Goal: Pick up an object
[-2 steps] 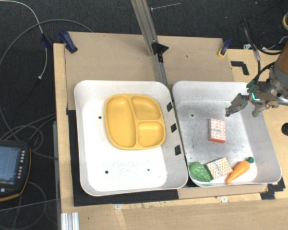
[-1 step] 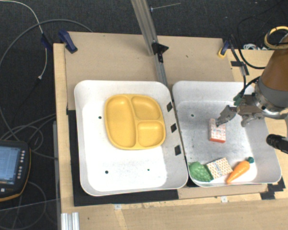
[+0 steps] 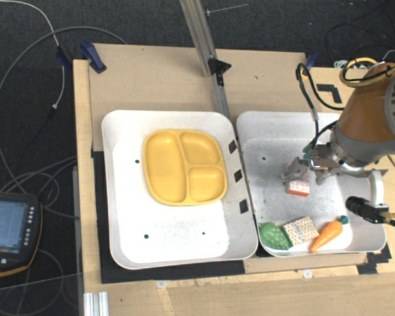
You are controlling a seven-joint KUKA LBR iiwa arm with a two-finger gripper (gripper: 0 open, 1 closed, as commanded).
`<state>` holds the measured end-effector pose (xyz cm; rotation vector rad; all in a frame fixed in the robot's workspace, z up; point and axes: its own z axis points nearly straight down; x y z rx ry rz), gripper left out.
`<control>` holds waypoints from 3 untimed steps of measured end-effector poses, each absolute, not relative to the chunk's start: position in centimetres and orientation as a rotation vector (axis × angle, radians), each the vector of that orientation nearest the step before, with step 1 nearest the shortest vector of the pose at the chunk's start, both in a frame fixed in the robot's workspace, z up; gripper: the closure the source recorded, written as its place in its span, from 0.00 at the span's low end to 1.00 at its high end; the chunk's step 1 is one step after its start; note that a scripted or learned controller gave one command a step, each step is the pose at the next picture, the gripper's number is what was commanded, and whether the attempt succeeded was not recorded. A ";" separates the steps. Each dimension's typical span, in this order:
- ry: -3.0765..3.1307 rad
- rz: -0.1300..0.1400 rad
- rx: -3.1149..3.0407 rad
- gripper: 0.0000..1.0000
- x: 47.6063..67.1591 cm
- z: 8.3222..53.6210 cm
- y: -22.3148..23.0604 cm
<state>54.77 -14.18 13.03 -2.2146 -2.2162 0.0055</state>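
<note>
My gripper [image 3: 304, 174] hangs over the middle of the right bin [image 3: 270, 137], reaching in from the right under the orange wrist band. A small red and white block [image 3: 299, 189] lies right beneath it, at its front edge; whether they touch is unclear. Along the bin's front edge lie a green toy vegetable [image 3: 274, 236], a tan checkered cracker-like piece [image 3: 299, 230] and an orange carrot [image 3: 327, 235], all well apart from the gripper.
A yellow divided plate [image 3: 184, 166] sits in the left bin [image 3: 122, 196]. A slanted metal post [image 3: 201, 38] rises at the back between the bins. Black cables [image 3: 308, 94] run down to the arm. A tablet [image 3: 10, 232] lies off the bench at left.
</note>
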 end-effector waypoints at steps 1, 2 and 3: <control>-2.217 0.004 -2.216 0.00 54.7 9.0 -14.1; -2.222 -0.002 -2.220 1.00 54.9 10.4 -14.1; -2.227 -0.006 -2.224 1.00 54.8 16.8 -14.2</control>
